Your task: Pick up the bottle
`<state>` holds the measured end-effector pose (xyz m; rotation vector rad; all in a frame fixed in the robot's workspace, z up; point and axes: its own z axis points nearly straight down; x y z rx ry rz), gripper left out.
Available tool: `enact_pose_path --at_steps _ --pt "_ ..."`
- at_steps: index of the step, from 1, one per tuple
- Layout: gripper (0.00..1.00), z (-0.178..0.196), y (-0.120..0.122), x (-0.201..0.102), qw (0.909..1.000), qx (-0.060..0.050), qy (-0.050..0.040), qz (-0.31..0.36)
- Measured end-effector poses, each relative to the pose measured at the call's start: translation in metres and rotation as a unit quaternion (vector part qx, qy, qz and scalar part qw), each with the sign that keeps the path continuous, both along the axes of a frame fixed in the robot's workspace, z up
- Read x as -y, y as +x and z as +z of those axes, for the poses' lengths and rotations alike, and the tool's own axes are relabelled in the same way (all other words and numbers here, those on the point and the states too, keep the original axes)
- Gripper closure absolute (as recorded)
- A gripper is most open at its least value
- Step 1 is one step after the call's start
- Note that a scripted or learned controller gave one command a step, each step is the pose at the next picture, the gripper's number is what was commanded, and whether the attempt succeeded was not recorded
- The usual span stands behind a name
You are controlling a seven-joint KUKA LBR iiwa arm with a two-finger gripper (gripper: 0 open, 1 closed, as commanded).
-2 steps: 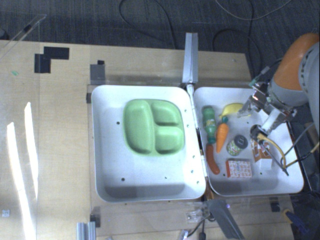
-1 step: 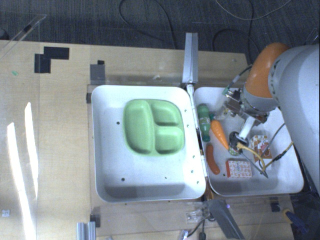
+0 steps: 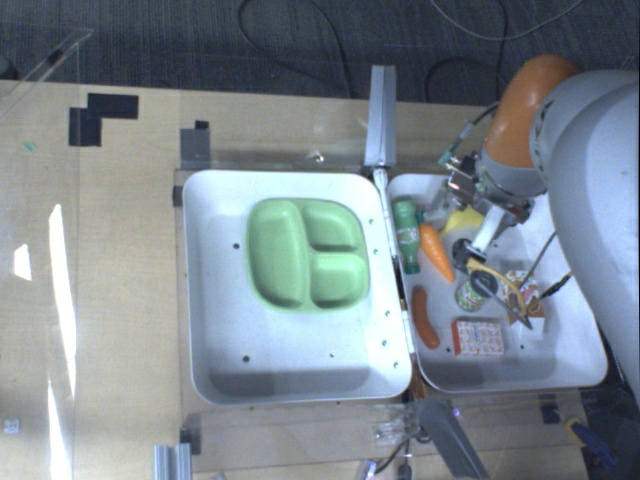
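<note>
Nearest: patterned card (image 3: 478,337), front of right bin (image 3: 570,363). Sausage (image 3: 424,318) beside it. Carrot (image 3: 435,252), tin (image 3: 470,294) mid-bin. Green bottle (image 3: 405,235) lies along the left wall. My pincer (image 3: 470,256) hovers near carrot; spread: cannot tell. Left bin (image 3: 210,298): green tray (image 3: 307,252).

- Wooden bench top (image 3: 100,298), pale, with bright glare streaks at left.
- Dark grey carpet floor (image 3: 200,28) beyond the bench's far edge.
- Black cables (image 3: 300,28) looping across the carpet.
- Black tape marks (image 3: 98,116) on the bench.
</note>
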<state>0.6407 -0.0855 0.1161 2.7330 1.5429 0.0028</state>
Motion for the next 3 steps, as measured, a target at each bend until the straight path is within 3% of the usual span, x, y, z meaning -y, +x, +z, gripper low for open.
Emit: enact_pose_path --at_steps 1,2,3 --pt "0.0 -0.022 -0.014 0.087 0.9993 0.009 -0.0027 0.037" --pt "1.0 -0.01 -0.011 0.084 0.9991 0.013 -0.0014 0.04" --pt "0.0 -0.011 -0.011 0.084 0.9991 0.013 -0.0013 0.04"
